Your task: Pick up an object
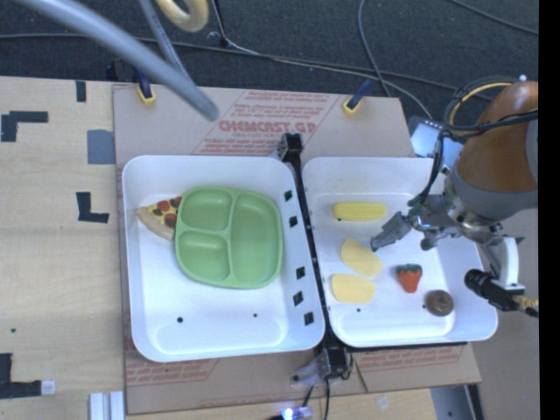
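Over right bin (pixel 472 329), pincer (pixel 404 233) hovers, fingers apart, nothing between them, strawberry (pixel 409 276) just below.

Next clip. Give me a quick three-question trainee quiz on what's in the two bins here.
1. True or false: the green divided plate lies in the right bin.
2. Which item lies closest to the strawberry? A) pizza slice B) brown round piece C) green divided plate
3. How many yellow pieces lie in the right bin?

Key: 1. False, it lies in the left bin. 2. B. 3. Three: one long, two rounded.
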{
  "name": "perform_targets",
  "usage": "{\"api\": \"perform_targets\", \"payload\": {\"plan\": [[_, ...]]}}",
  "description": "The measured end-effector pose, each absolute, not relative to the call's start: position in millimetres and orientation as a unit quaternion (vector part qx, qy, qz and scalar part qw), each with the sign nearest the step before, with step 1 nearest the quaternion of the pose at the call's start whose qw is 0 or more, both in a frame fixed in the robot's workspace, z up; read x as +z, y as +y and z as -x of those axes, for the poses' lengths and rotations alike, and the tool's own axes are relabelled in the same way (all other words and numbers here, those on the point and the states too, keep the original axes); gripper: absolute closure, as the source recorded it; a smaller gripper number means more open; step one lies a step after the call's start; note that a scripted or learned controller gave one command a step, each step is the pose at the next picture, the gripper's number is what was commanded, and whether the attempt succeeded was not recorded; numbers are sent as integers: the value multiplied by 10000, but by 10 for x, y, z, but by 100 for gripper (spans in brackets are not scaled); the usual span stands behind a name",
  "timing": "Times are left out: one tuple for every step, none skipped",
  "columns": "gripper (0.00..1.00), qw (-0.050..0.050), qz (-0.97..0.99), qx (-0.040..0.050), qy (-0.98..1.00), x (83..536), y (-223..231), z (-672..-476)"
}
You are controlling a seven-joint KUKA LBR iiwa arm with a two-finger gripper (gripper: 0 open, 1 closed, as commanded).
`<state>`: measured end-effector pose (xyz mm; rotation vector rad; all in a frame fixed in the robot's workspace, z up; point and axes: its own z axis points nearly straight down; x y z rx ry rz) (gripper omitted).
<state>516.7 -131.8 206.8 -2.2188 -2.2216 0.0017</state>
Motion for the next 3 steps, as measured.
{"api": "perform_targets", "payload": {"plan": [[0, 25, 7068, 17, -7074, 1467, -1226, -5146], [0, 29, 7068, 20, -7074, 924, -1113, -5140], [0, 0, 7070, 5, -7072, 852, -1113, -5143]]}}
